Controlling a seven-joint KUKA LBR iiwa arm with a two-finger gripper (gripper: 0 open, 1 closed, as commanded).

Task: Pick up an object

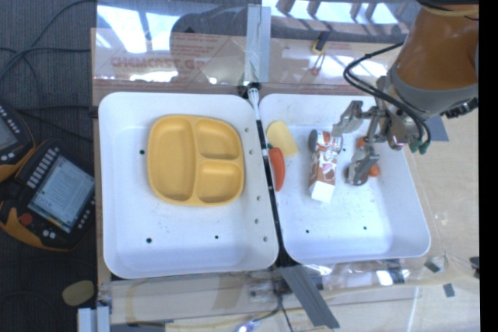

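The left bin (117, 245) holds a yellow divided plate (196, 159), smooth plastic with three compartments. The right bin (405, 237) holds a small printed carton (324, 173), an orange carrot (277, 167) beside the shared wall, and a pale yellow block (282, 138) behind it. The gripper (354, 144) hangs over the right bin just right of the carton, fingers spread, pinching nothing. A clear plastic sheet (233, 43) lies beyond.

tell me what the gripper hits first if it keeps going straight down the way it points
Most likely the bare floor of the right bin, beside the small carton. The gripper points down over the bin's far right part; depth is hard to judge from this slanted view.
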